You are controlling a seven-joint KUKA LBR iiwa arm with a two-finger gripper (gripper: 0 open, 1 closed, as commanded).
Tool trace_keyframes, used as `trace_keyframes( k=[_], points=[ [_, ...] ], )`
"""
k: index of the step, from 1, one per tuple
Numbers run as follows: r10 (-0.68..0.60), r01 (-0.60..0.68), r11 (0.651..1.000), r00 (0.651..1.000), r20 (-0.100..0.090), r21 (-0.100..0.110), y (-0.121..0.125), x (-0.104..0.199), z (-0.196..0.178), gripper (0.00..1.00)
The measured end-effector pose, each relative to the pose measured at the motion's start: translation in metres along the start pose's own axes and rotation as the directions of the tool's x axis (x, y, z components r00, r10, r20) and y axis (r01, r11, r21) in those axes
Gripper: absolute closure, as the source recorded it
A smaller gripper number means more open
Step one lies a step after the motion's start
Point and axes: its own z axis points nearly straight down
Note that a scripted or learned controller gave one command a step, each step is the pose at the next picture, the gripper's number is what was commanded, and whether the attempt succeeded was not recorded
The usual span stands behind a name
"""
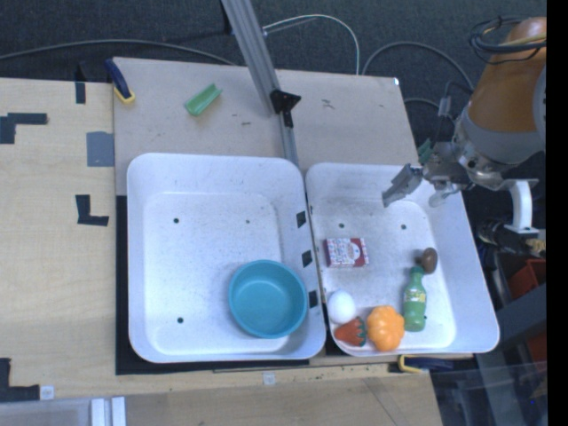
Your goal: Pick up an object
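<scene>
On the far left of the bench, beyond the bins, a small green block (pixel 202 99) lies on the bare board, well apart from everything else. The left white bin (pixel 160 185) holds 1 thing: a round blue plastic bowl (pixel 268 297), sitting in its near right corner, close to the wall shared with the other bin. The rest of that bin's floor is open.

In the right white bin (pixel 461 264), a red and white packet (pixel 345 252) lies flat near the middle. Along the near edge sit a white egg-shaped ball (pixel 341 306), a red toy strawberry (pixel 351 331) touching the rim, and an orange toy pumpkin (pixel 386 327) just beside it. A green plastic bottle (pixel 414 299) stands against the pumpkin's right side, and a small brown ball (pixel 429 259) rests just beyond the bottle's cap, near the right wall.

My claw (pixel 414 185) hangs over the far right corner of this bin, its 2 fingers spread apart with nothing between them. The far half of the bin floor under me is open.
</scene>
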Motion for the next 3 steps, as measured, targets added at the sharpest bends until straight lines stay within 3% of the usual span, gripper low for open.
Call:
trace_keyframes(
  k=[1, 3],
  points=[
    [0.001, -0.001, 1.000, 1.000, 0.000, 0.000, 0.000, 0.000, 0.000, 0.00],
    [0.002, -0.002, 1.000, 1.000, -0.001, 0.008, -0.011, -0.001, 0.125, 0.00]
  ],
)
